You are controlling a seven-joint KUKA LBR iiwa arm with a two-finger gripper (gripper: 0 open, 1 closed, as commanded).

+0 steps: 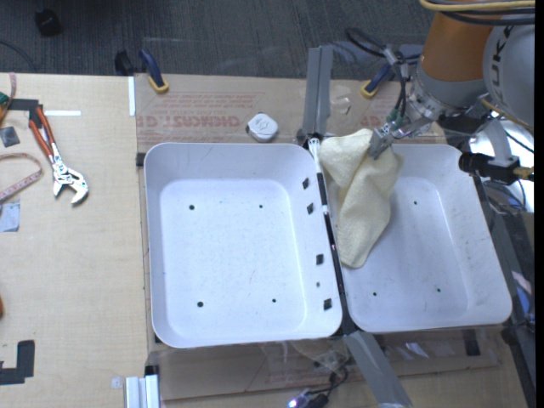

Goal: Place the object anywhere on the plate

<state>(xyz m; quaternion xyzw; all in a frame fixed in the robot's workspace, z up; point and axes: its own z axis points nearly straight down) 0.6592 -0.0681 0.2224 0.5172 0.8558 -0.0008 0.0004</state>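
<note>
camera view: cream cloth (364, 201) pinched in jaws over right bin (442, 300)

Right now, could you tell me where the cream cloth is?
The cream cloth lies in the right bin, draped over its upper-left corner by the divider between the bins, with the gripper at its top edge.

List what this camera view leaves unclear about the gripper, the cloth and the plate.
- gripper: its fingertips are too small and buried in the pale yellow cloth to judge the grip.
- Cloth: its underside and the bin floor beneath are hidden.
- Plate: none can be identified among the two shallow white bins.
</note>
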